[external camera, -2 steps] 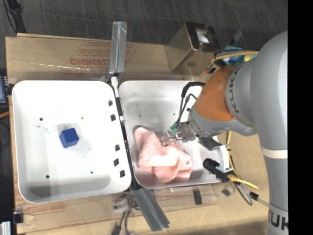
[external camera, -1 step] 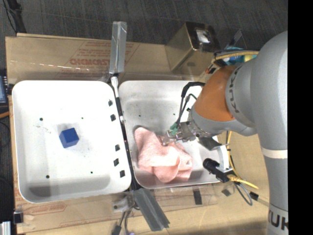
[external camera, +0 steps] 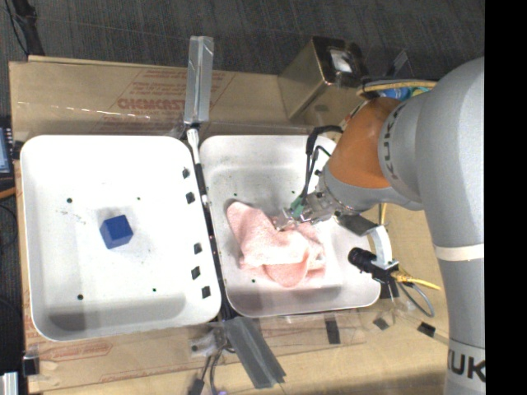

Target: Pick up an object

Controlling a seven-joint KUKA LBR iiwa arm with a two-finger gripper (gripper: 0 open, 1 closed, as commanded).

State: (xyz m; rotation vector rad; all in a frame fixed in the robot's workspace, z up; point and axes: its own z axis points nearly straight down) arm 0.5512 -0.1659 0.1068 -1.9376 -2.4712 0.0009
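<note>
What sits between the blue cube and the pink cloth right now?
In the camera view, the blue cube lies in the left bin and the pink cloth in the right bin. Between them: bare white floor and the bins' adjoining walls with black clips.

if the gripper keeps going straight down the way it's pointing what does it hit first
Most likely the pink cloth in the right bin: the gripper sits at the cloth's upper edge. Depth is hard to judge from this slanted view.

Bright, even overhead light washes the two white bins (external camera: 107,303) almost to glare, flattening their walls. Soft shadows pool along their near inner edges. The dark floor (external camera: 247,6) at the top stays dim. Focus is fair, slightly grainy, with fine detail soft.
</note>
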